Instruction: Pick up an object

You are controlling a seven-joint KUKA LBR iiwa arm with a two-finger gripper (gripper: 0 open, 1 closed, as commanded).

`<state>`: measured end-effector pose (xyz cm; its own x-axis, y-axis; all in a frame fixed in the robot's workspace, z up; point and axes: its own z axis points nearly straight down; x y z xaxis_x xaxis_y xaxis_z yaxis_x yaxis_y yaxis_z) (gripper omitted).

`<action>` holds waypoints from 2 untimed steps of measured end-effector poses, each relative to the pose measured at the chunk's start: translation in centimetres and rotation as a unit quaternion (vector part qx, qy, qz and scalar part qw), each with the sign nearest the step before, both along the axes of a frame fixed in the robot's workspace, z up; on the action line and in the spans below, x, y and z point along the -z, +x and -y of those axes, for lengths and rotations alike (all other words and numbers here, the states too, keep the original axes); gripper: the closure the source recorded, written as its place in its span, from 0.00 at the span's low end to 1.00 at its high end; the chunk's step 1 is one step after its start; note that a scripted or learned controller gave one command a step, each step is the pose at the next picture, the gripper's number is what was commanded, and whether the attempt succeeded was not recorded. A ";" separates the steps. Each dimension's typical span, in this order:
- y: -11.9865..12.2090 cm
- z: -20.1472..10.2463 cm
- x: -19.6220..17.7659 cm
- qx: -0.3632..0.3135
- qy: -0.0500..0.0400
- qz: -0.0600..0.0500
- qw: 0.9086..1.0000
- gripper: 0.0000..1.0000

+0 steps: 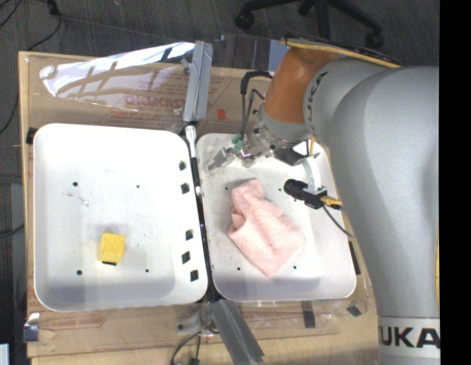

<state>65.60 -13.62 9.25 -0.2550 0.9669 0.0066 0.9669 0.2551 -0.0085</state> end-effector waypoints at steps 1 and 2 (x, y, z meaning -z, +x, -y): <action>0.1 0.0 -1.1 -0.002 -0.002 0.002 1.000 1.00; 0.1 0.0 -1.0 -0.002 -0.001 0.002 1.000 0.00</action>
